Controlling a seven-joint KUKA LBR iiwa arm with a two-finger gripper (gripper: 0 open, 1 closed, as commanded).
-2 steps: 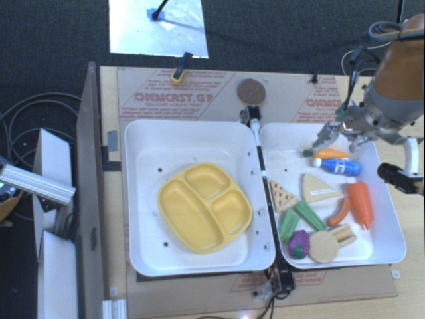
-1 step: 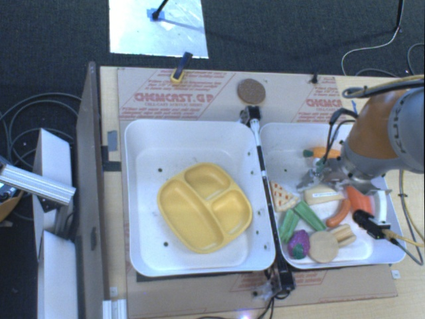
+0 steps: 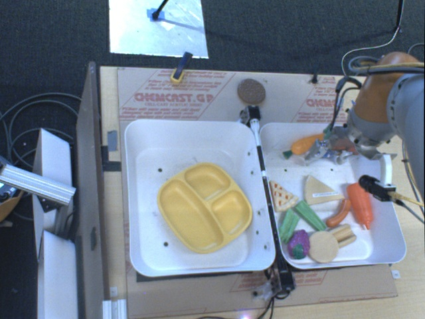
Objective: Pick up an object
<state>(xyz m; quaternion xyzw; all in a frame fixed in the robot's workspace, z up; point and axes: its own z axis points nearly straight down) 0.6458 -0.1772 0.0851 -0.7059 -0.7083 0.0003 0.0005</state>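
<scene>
Tan disc [image 3: 323,246] at near rim; pincer [image 3: 323,149] beside small carrot [image 3: 305,144], opening unclear.

Red print on the board [image 3: 199,85] under the bins reads "CHEMCAST GP", far left, and repeats partly at far right.

Two white bins [image 3: 199,135] hold the colours: a yellow sectioned plate [image 3: 204,207] in the left one; in the right, an orange carrot [image 3: 361,205], a red sausage [image 3: 339,212], green pods [image 3: 289,223], purple grapes [image 3: 298,242], a pale cheese wedge [image 3: 321,189] and a tan round biscuit [image 3: 324,246].
</scene>
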